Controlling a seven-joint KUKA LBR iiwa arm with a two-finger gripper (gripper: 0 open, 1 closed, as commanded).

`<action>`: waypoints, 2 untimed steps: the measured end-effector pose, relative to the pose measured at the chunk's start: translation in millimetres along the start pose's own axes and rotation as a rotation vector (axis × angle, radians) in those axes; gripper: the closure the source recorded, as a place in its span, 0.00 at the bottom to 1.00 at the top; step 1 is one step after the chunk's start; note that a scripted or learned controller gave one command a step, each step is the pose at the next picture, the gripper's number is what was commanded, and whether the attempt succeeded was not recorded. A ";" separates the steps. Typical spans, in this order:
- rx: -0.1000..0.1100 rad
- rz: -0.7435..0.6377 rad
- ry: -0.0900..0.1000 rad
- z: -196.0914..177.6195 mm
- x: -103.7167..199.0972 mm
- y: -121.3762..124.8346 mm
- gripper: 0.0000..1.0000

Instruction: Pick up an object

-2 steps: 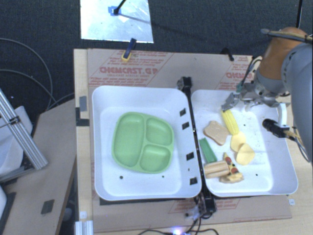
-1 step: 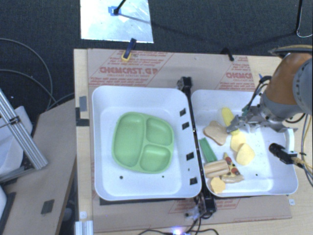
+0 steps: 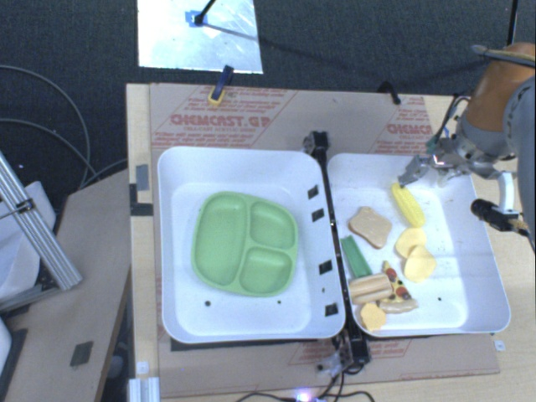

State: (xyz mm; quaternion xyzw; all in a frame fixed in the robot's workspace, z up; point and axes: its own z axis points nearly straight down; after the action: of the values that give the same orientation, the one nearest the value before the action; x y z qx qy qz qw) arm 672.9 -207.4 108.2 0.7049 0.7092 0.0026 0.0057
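Jaws (image 3: 416, 172) near right bin's (image 3: 481, 249) far edge, above corn (image 3: 408, 204); opening indiscernible.

One fixed overhead camera, slanted down, both white bins (image 3: 251, 162) in frame

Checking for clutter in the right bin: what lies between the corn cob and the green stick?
In the camera view, the toast slice lies between the corn cob and the green stick.
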 end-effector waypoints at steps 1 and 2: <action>0.012 0.000 0.006 23.6 2.5 -4.3 0.00; 0.005 -0.002 0.002 10.9 1.9 -2.3 1.00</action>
State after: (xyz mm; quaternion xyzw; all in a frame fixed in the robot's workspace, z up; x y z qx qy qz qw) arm 670.7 -205.6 97.2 0.7042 0.7100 0.0015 0.0034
